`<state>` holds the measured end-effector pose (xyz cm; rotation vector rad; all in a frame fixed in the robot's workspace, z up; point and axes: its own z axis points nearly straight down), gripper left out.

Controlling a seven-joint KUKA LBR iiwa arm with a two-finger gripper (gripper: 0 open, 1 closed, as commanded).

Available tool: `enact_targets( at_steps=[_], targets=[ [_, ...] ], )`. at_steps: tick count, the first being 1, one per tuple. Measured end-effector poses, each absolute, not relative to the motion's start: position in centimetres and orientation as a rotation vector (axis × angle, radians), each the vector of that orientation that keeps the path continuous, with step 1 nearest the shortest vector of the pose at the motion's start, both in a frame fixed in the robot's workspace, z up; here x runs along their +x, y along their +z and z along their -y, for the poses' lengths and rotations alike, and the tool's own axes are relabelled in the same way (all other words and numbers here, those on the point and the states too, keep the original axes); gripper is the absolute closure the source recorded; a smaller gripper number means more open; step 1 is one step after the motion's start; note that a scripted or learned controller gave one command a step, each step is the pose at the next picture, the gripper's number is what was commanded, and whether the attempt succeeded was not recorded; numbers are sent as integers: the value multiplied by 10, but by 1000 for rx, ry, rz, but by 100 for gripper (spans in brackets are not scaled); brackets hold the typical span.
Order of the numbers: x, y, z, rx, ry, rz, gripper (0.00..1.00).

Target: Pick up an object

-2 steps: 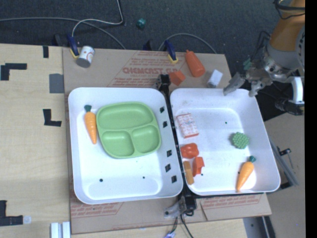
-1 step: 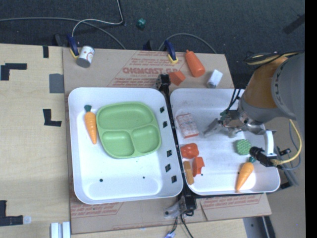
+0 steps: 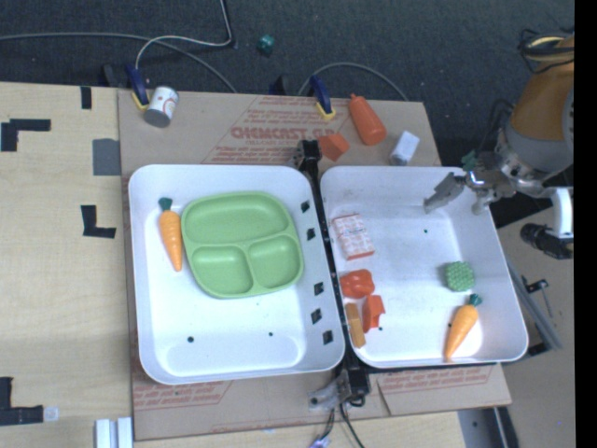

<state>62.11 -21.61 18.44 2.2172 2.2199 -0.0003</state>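
My gripper (image 3: 459,198) hangs over the far right corner of the right bin (image 3: 410,348), open, with nothing between its fingers (image 3: 438,197). Below it in that bin lie a green bumpy ball (image 3: 458,275) and an orange toy carrot (image 3: 460,330) near the front right corner. Along the bin's left side are a pink and white packet (image 3: 352,235), an orange-red chunk (image 3: 356,283), a red piece (image 3: 374,312) and a small tan stick (image 3: 355,326). The gripper touches none of them.
The left bin (image 3: 233,357) holds a green divided plate (image 3: 244,244) and a second carrot (image 3: 170,235). Behind the bins on the cardboard lie an orange bottle (image 3: 367,119), an orange block (image 3: 333,145), a white cube (image 3: 405,146) and a small can (image 3: 161,105).
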Motion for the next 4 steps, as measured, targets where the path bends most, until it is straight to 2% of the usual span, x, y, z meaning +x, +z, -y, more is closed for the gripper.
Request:
enact_targets(
  at_steps=[1, 2, 3, 4],
  targets=[
    [612, 179, 169, 2220, 0, -2224, 0],
    [602, 89, 101, 2215, 7, -2219, 0],
    [642, 89, 94, 2216, 6, -2221, 0],
    [645, 102, 93, 2211, 16, -2218, 100]
  ],
)
